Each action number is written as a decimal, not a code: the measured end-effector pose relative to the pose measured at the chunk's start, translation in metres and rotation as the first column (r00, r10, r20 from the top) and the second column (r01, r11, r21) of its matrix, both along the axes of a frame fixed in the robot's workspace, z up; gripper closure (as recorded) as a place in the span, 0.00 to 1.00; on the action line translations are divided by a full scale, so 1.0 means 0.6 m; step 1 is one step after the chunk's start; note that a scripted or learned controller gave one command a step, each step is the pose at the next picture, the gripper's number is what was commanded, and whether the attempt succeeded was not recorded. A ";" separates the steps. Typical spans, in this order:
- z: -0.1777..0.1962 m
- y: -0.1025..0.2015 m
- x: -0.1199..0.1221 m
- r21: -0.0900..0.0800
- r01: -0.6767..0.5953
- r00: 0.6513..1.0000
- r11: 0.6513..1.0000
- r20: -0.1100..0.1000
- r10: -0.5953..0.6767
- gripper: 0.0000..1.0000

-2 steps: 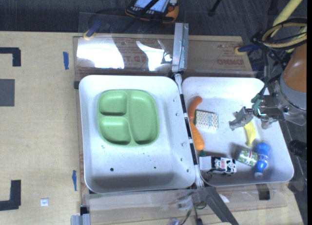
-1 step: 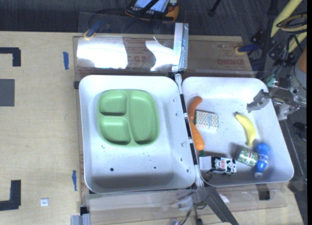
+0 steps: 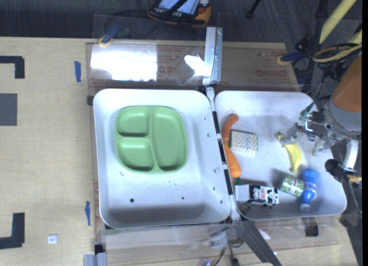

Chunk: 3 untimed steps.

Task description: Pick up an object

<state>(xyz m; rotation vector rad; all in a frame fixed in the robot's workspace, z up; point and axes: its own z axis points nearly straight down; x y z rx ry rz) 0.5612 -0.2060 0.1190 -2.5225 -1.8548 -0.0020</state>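
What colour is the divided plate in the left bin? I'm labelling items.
Light green, seen in the camera view.

Pale wooden bench (image 3: 46, 161), marked with black angle shapes along the left edge, bits of blue tape (image 3: 77, 70) and a small white tag near the bottom left corner. Bearing two shallow white bins side by side, touching along the middle: left bin (image 3: 109, 201) and right bin (image 3: 264, 105). Behind the bins, lying flat, a brown printed board (image 3: 259, 63) under a clear glaring sheet (image 3: 129, 60), with an upright metal strip (image 3: 214, 54) at the sheet's right end.
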 end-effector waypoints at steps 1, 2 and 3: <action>-0.053 0.024 0.010 -0.002 -0.019 1.000 1.000 0.010 0.019 0.00; -0.037 0.019 0.010 -0.008 -0.015 1.000 1.000 0.010 0.016 1.00; 0.122 0.129 0.031 -0.009 -0.039 0.999 0.999 0.005 0.039 1.00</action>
